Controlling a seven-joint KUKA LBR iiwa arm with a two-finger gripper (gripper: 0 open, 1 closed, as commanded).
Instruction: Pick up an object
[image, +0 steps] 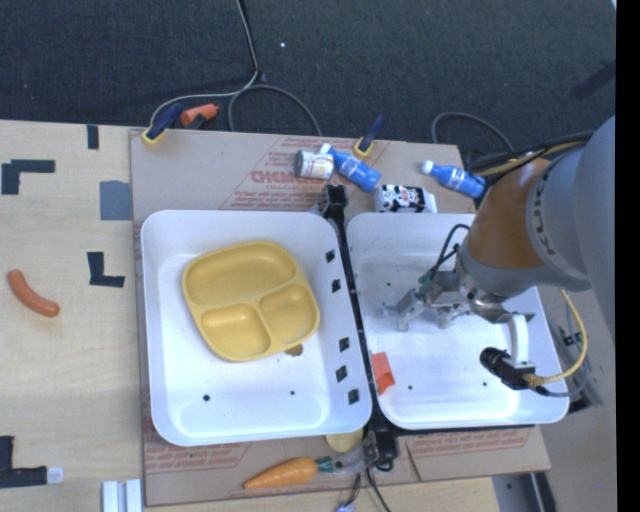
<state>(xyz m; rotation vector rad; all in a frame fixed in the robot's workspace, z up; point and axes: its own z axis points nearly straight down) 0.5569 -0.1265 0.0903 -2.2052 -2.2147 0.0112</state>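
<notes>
Tool (408, 308) sits low in the right bin (450, 400) (can't tell its state); I'd re-aim toward the yellow plate (250, 298).

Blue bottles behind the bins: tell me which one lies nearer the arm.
The blue bottle behind the right bin, next to the arm's orange band; the other blue bottle lies further left.

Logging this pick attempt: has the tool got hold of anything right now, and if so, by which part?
Cannot be told. The tool is low in the right bin, and nothing is visibly caught in it; the divided yellow plate lies in the left bin.
</notes>
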